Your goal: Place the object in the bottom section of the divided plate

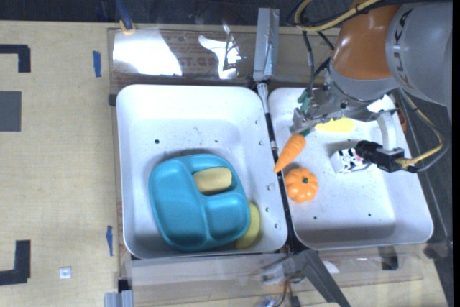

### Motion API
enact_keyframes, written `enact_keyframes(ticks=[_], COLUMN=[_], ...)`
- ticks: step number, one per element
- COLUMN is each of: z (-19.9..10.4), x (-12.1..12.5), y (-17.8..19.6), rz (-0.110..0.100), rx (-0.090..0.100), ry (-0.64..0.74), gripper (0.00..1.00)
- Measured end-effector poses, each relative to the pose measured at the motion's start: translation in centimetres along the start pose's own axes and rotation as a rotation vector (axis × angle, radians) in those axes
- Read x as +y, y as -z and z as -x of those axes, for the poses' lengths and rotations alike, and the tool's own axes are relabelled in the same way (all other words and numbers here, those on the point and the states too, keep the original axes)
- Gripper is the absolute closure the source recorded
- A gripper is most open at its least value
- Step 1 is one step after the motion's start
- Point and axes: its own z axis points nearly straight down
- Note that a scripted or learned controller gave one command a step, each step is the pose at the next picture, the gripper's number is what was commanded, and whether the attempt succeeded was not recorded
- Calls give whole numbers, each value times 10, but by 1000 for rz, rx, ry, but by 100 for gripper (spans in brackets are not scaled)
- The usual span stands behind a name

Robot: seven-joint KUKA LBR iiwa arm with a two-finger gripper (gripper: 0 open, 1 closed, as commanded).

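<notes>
Claw: low in the right bin's upper left corner, under the arm's orange band; whether it is apart or together I cannot tell.
Carrot: the task's thing, just below the claw, tilted, its green top up near the claw and its tip against the rim between the bins.
Yellow piece: just right of the claw.
Pumpkin: further below, beside the carrot's tip.
Black-and-white item: lower right of the claw; no writing readable.
Right bin: holds all these.
Blue divided plate: well left and below, in the left bin.
Plate's top section: holds a tan piece.
Yellow thing: tucked against the plate's lower right edge.
</notes>
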Motion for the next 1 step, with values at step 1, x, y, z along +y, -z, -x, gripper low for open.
enact_keyframes(ticks=[1], z=[-108], x=[-41], y=[49], rz=[1], rx=[2], ry=[-56], gripper=[100])
